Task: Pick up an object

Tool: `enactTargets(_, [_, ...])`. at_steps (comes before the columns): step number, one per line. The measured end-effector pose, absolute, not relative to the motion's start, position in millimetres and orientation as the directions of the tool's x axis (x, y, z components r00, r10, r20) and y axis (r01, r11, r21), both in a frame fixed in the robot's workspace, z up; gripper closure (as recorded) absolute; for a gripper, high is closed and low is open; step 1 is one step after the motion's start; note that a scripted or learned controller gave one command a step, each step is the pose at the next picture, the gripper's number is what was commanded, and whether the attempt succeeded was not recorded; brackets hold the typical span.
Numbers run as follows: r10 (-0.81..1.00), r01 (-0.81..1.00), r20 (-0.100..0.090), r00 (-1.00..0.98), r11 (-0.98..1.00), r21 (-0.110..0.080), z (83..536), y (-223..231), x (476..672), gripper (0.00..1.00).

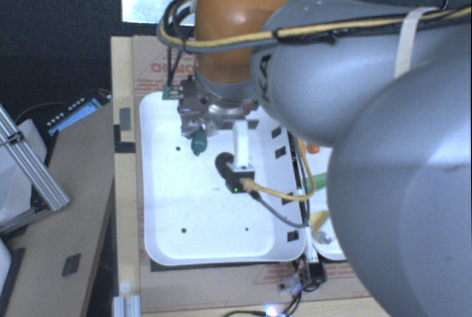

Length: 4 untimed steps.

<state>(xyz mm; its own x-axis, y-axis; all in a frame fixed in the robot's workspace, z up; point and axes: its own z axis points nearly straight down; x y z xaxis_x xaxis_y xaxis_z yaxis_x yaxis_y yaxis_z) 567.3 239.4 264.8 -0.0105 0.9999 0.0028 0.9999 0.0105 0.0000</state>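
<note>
Reaching in from the right, the grey arm bends its orange band over the left bin, wrist pointing down. The pincer hangs low over the bin's upper part; a small teal object sits at its tip, but whether it is clenched on this or released I cannot tell. Coloured items lie in the right bin, well apart from the pincer.

Bulky grey arm, glossy orange wrist band, yellow and black cables along it, pale strap
</note>
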Motion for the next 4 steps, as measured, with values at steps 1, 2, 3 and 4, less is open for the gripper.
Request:
enactTargets(1, [1.0, 1.0, 0.005, -0.005, 0.005, 0.018, 399, 234, 623.8, 1.0])
enactTargets(2, [1.0, 1.0, 0.003, -0.003, 0.003, 0.015, 499, 217, 669.9, 1.0])
enactTargets(3, [1.0, 1.0, -0.002, 0.004, -0.004, 0.002, 501, 150, 668.8, 1.0])
enactTargets(4, [1.0, 1.0, -0.002, 0.005, -0.005, 0.004, 518, 78, 668.7, 1.0])
